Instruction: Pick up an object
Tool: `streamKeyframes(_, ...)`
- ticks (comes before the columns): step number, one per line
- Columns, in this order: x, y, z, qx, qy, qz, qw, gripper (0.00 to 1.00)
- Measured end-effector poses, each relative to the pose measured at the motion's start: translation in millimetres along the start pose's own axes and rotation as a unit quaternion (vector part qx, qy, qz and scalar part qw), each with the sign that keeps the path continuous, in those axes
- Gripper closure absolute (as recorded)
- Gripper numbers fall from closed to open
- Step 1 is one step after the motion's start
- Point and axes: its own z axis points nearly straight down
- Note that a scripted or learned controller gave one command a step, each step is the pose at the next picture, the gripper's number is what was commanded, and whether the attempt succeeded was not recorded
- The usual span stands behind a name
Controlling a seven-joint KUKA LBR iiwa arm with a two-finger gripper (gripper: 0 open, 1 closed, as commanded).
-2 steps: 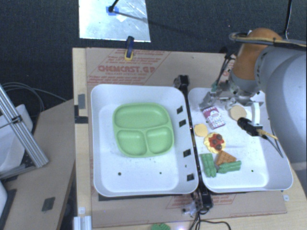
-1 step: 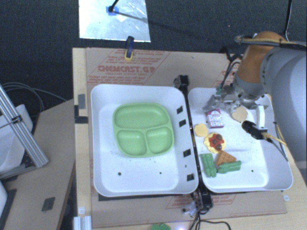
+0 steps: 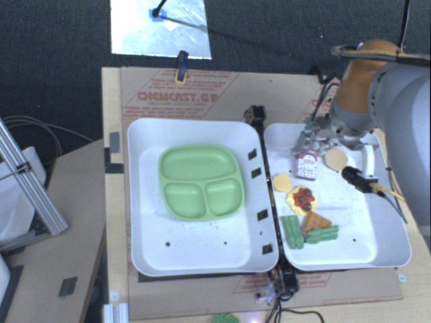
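My gripper point(image 3: 308, 142) hangs low over the back of the right bin point(image 3: 387, 247), with the grey arm and its orange band reaching in from the right. Right below its tip stands a small pink and white carton point(image 3: 306, 166); whether they touch is unclear. A tan disc point(image 3: 335, 159) lies just right of the carton. Toward the front lie a yellow round piece point(image 3: 282, 182), a yellow and red pizza-like piece point(image 3: 301, 198), an orange wedge point(image 3: 316, 221) and two green pieces point(image 3: 291, 231) point(image 3: 322, 235).
The left bin point(image 3: 145, 247) holds a green divided plate point(image 3: 200, 182). A black divider with clips point(image 3: 262, 180) runs between the bins. The right bin's front right floor is bare.
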Motion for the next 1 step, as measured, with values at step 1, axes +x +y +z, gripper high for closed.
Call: streamKeyframes(1, 50.9, -32.0, -91.5, 0.002, 0.002, 0.0, 1.0, 1.0)
